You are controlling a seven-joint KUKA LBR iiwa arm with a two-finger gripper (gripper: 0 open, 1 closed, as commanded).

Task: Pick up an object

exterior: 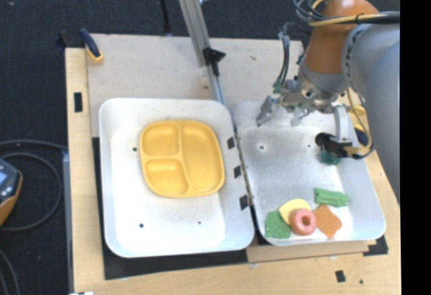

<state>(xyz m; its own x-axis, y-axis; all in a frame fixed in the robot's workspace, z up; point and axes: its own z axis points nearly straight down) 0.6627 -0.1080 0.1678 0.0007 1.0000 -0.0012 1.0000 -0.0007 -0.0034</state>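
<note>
The claw (279,114) hangs over the far edge of the right bin (289,169), close to that bin's far left corner. Its two fingers (264,112) stand apart with nothing between them, and the bin floor under them is bare.

The things to pick lie well apart from the claw, huddled along the near edge of the same bin. There are five of them. A pink ring (304,221) sits in the middle, touching a yellow piece (293,207) just behind it. A green piece (276,225) lies at the left end of the group and an orange piece (328,221) at the right. A second green piece (331,197) lies just beyond the orange one, toward the right edge. Nothing stands between the claw and this group.

The left bin (121,219) holds one yellow plate (182,157) with three compartments, lying flat near its middle.

On the bench (155,71), a slanted metal pole (190,11) comes down toward the gap between the two bins' far corners, just left of the claw. A small blue and yellow tool (91,45) lies at the bench's far left corner.
</note>
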